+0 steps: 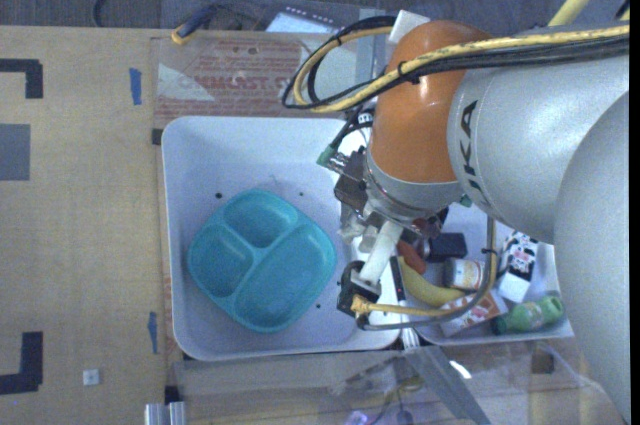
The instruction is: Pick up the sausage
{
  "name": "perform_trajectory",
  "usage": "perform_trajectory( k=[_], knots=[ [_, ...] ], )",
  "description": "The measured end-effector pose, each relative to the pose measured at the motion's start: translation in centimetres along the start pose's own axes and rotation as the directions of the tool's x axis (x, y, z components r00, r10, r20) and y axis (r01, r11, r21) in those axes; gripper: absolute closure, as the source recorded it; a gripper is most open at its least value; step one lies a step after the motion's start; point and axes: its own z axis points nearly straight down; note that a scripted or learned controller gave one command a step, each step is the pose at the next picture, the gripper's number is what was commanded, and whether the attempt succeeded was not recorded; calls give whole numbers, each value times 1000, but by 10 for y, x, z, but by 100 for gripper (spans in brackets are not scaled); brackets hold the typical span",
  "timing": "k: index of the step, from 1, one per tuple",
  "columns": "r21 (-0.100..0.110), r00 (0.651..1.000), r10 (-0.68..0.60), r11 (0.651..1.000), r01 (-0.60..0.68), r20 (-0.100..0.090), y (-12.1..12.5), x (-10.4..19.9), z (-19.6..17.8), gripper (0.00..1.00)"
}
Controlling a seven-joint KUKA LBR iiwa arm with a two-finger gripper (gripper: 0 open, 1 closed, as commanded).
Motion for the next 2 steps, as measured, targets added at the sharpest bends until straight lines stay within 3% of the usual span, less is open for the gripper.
perform_trajectory(
  k=[1, 2],
  knots=[
    [4, 929, 369, 929, -369, 4, -50, 78, 108, 100],
    [0, 782, 624, 782, -624, -2, 25, 121, 14, 100]
  ],
)
